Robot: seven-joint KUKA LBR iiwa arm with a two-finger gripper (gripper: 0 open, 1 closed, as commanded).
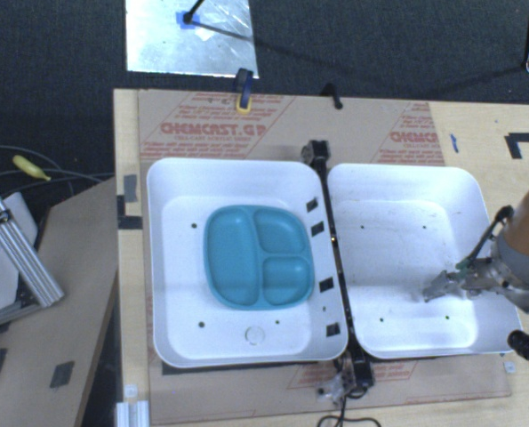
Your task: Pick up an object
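Risk of closing on nothing: metal end effector (442,286), finger state impossible to tell, low in the right white bin (397,203), well apart from the blue three-compartment plastic plate (257,256) lying in the left white bin (180,238).

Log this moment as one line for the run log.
tool: low over right bin, near its right side | blue divided plate: in left bin, untouched | held: nothing seen | pick: not yet done

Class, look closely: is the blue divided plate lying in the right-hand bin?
No. The blue divided plate lies in the left bin, while the claw is over the right bin.
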